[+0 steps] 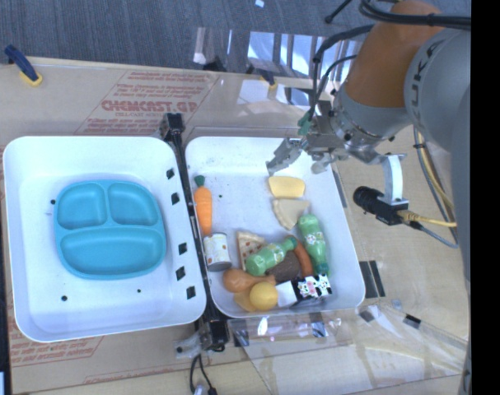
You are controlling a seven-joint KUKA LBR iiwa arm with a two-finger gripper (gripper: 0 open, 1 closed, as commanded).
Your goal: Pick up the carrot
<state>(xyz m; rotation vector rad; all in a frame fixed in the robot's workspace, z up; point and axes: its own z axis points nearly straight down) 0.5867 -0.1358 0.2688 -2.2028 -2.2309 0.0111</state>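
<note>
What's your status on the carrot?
Claw open, above the right bin's far end, holding nothing. Carrot lying by that bin's left wall, untouched. Nothing on top of it; small can just below.

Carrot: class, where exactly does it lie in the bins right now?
The carrot lies in the right bin, along its left wall beside the divider, green top pointing away from the camera. A small can sits just below it; the gripper hovers farther right.

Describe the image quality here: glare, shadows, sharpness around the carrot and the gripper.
Camera view: even, soft light, faint shadows; glare on the clear sheet behind the bins and along the right bin's front edge; the carrot reads sharp against white; the gripper is slightly soft; small toys are low in detail.
</note>
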